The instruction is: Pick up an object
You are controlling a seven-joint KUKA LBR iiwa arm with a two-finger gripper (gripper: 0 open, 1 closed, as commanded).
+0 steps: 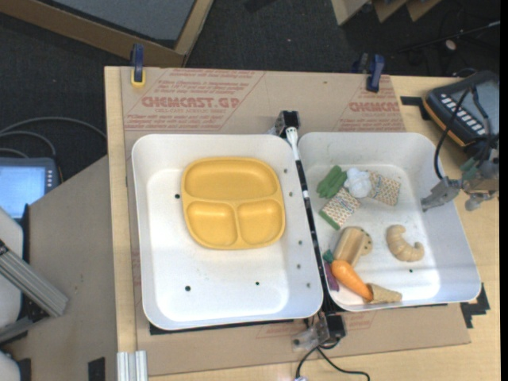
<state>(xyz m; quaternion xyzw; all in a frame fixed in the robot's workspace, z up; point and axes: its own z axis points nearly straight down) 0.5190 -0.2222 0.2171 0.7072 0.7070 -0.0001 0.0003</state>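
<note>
Camera view: I found the gripper point(459, 193) at the right edge of the right bin point(444, 284), its two grey fingers spread wide apart, one over the bin's rim and the other just outside it. Nothing lay between them.

The candidate objects sat well apart from it, crowded toward the right bin's left wall: a green piece point(332, 181) and a white lump point(359, 182) near the far edge, two patterned pieces point(341, 209) beside them, a tan cylinder point(350, 245) mid-bin, a carrot point(349, 279) by the near-left corner, and a croissant-shaped piece point(405, 244) standing alone, nearest the tool. The left bin point(159, 292) carried a yellow divided plate point(233, 202).

Risks, as I judged them: a descent from that position would strike the rim. In the cluster, a wide closure could catch two items or push one against the wall. The carrot and cylinder looked likely to roll. The croissant-shaped piece appeared the safest target.
</note>
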